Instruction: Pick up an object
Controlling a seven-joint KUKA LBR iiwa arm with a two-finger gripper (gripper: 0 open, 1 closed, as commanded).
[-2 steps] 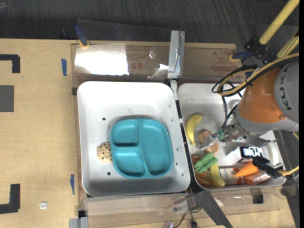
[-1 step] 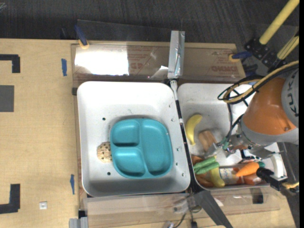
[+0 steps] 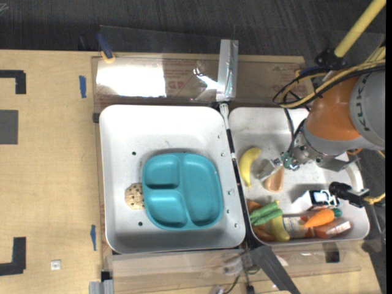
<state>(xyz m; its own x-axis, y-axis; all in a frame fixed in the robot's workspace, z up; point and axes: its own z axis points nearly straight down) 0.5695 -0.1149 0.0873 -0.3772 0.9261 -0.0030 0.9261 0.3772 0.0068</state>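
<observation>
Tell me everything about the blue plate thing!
The teal tray looks like smooth plastic, with rounded corners and three sunken compartments: one long, two smaller. It lies flat, slightly turned, in the left white bin. A speckled cookie sits right against its left edge.

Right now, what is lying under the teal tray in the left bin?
A tan, speckled round object pokes out from under the teal tray at its left edge. Its remaining part is covered by the tray, as is the bin floor there.

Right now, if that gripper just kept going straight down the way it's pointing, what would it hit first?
Probably the pale orange piece lying just beside the gripper in the right bin, though depth is hard to judge from above.
</observation>
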